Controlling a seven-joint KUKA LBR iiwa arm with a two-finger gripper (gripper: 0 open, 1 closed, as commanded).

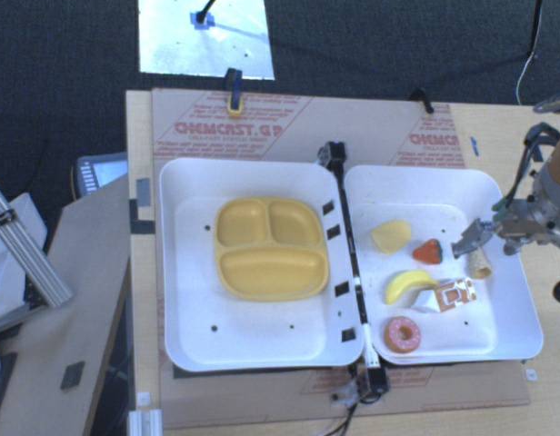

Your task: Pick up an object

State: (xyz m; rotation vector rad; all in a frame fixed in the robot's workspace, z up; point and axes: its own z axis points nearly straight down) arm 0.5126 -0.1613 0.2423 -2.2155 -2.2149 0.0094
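The right bin [507,334] holds several toy foods: a pale yellow piece [390,235], a red strawberry [428,252], a banana [407,285], a pink donut [403,334], an orange-and-white piece [455,293] and a small tan cone-like piece [480,264]. My gripper [490,242] hangs over the right side of this bin, just above the tan piece and right of the strawberry. Its fingers [467,240] look spread, with nothing seen held between them.
The left bin [185,243] carries a yellow divided plate [266,248]. A black divider strip [345,252] runs between the bins. Cardboard lies under both bins, and a yellow clamp [235,105] sits at its far edge. The arm fills the right margin.
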